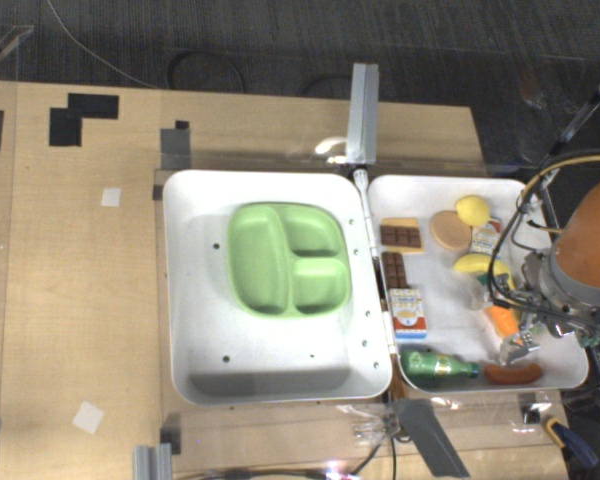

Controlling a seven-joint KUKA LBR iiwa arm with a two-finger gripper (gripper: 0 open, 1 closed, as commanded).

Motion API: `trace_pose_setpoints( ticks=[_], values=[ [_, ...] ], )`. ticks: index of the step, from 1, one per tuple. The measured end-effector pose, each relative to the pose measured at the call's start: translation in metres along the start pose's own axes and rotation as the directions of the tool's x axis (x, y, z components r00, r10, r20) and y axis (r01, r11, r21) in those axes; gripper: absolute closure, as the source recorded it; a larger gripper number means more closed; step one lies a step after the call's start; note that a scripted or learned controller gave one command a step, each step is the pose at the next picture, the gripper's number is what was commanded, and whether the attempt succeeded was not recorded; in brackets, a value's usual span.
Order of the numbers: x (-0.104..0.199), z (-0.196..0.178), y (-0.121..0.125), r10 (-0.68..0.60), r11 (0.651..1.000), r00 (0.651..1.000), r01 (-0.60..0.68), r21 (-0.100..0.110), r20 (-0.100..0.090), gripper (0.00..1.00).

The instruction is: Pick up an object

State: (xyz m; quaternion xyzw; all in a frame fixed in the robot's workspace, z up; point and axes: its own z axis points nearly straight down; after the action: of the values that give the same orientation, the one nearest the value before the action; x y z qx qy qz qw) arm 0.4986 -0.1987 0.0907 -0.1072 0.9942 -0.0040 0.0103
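A wooden bench is seen bearing two white bins. In the right bin, the gripper is lowered at five o'clock, just above a brown sausage; beside an orange carrot. Its closure cannot be told.

Bright, even overhead light — glare on the metal post and clear bench sheet. Soft shadow along the left bin's near wall. Slightly soft, grainy throughout — dim at top.
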Motion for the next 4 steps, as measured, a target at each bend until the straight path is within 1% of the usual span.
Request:
trace_pose_setpoints(
  ticks=[1, 2, 3, 4],
  values=[
    [-0.0052, 0.0005, -0.0048, 0.010, 1.000, 1.000, -0.010, -0.004, -0.006, 0.00],
    [0.0005, 0.0000, -0.0047, -0.079, 0.997, 0.997, 0.079, 0.000, 0.000, 0.00],
    [-0.0001, 0.0001, -0.0065, -0.116, 0.993, 0.993, 0.116, 0.000, -0.001, 0.00],
    [-0.0001, 0.0002, -0.0067, -0.112, 0.994, 0.994, 0.112, -0.002, -0.001, 0.00]
  ],
)
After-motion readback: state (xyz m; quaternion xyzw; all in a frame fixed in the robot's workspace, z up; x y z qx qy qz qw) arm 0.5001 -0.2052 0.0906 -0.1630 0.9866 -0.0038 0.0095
